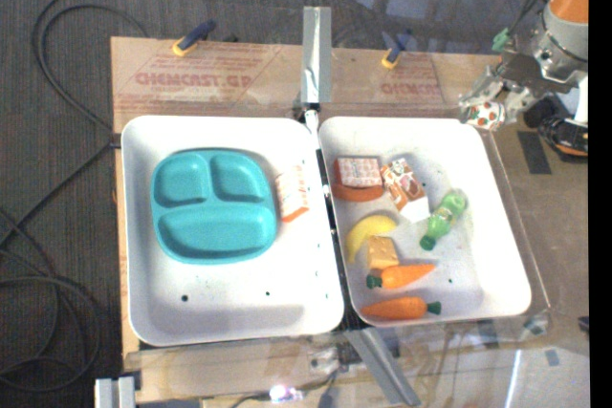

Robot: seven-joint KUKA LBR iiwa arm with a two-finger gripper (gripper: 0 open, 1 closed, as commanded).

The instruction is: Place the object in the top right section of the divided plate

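- The hand [486, 110] hovers over the right bin's [497, 205] upper right corner, gripping a small white, red-spotted object [489, 116].
- The turquoise divided plate [212, 204] lies well apart, in the left bin [139, 301].
- A slack grip could drop the object in transit.
- It may land on the orange packet [292, 195] touching the plate's right rim.

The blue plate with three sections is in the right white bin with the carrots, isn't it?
Not quite. The camera view shows the blue divided plastic plate in the left white bin. The two orange toy carrots lie in the right white bin.
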